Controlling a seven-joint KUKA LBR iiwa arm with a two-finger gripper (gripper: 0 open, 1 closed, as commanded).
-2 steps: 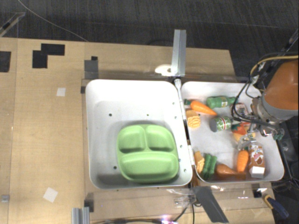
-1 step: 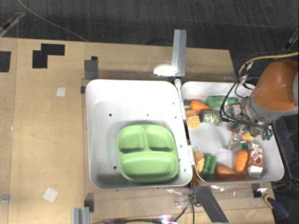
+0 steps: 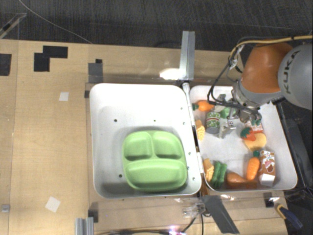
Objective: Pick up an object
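Grey arm with glossy orange band reaches in from the right over the right white bin (image 3: pixel 288 173). Metal two-finger gripper (image 3: pixel 229 127) sits low at the bin's upper middle, just beside a small grey-green can (image 3: pixel 212 123); cannot tell how far it is open or whether anything is between the tips. Toy food, smooth plastic: an orange carrot (image 3: pixel 252 168), a yellow rounded fruit (image 3: pixel 256 140), a small carton with a white base (image 3: pixel 266 166), green pods (image 3: pixel 218 175) by the front wall. Bare floor lies mid-bin. The left white bin (image 3: pixel 105 111) holds a matte green three-compartment tray (image 3: pixel 154 160), with open floor behind it.
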